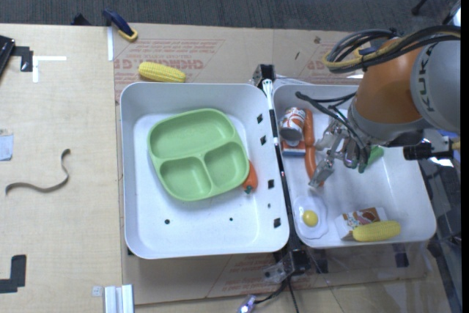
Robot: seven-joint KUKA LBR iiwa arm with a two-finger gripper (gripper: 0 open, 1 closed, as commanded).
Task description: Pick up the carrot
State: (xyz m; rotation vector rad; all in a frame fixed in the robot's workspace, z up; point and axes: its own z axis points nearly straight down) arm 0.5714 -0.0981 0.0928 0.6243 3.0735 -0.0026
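Cardboard under 2 bins; arm (410,88) reads "KUKA".

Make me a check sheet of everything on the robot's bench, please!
Surface: two white bins, left bin and right bin, on cardboard on a pale bench.
Job's things: carrot in the left bin, tucked against the right edge of the green plate.
Clutter: in the right bin, a can, a long orange-red stick, a toy fried egg, a corn cob and a small packet; a second corn cob behind the left bin.
Grippers: gripper low in the right bin, apart from the carrot.
Cables: yellow and black cables on the arm.
Surroundings: dark floor; a wavy grey strip on the bench.
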